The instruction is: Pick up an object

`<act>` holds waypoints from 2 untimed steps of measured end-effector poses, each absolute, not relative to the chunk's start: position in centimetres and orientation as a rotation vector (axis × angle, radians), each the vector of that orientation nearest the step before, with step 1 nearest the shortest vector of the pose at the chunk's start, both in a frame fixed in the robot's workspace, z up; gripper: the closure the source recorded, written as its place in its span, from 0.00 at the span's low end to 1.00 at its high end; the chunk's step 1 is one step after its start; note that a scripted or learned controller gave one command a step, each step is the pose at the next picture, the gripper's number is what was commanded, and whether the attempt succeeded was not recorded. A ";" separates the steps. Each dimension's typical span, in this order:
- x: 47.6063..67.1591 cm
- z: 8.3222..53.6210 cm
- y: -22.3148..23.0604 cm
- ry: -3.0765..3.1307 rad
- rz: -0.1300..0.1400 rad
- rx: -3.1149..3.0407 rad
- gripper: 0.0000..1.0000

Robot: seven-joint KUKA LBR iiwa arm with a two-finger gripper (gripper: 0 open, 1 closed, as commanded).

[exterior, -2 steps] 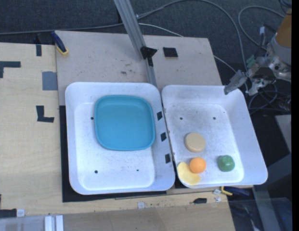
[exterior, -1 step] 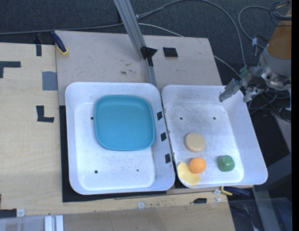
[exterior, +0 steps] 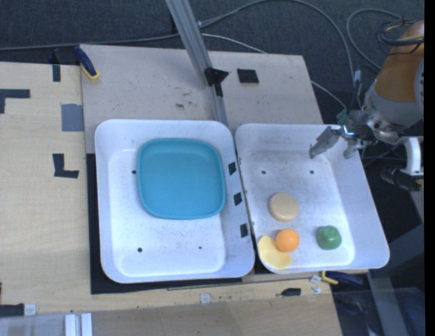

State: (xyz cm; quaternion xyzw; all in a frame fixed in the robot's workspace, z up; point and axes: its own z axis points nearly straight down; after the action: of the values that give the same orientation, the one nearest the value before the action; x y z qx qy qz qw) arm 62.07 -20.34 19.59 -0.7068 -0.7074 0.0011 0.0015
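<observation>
**Gripper over far edge of right bin, nothing picked yet**

I see the gripper [exterior: 334, 143] hanging over the far part of the right bin [exterior: 357, 187], fingers spread, nothing btwn them. Targets sit at the bin's near end, well apart from it: beige round piece [exterior: 283, 206], orange ball [exterior: 287, 240] touching a yellow piece [exterior: 272, 256], green ball [exterior: 329, 237]. Left bin [exterior: 119, 250] holds a blue plate [exterior: 181, 177]. I'd go for the beige piece: it stands alone w/ room either side. Center over it, descend straight, then close.

The grey arm with its orange band [exterior: 401, 75] was reached in from the right, and its gripper [exterior: 334, 143] was held open-fingered above the right bin's [exterior: 364, 208] far right corner.
</observation>
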 end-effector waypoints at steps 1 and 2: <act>62.4 15.0 -20.9 -2.219 0.004 -2.218 0.00; 62.5 16.3 -20.9 -2.223 0.001 -2.220 1.00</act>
State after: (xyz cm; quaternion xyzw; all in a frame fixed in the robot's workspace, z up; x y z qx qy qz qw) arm 62.48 -20.87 16.26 -0.7066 -0.7076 0.0003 0.0000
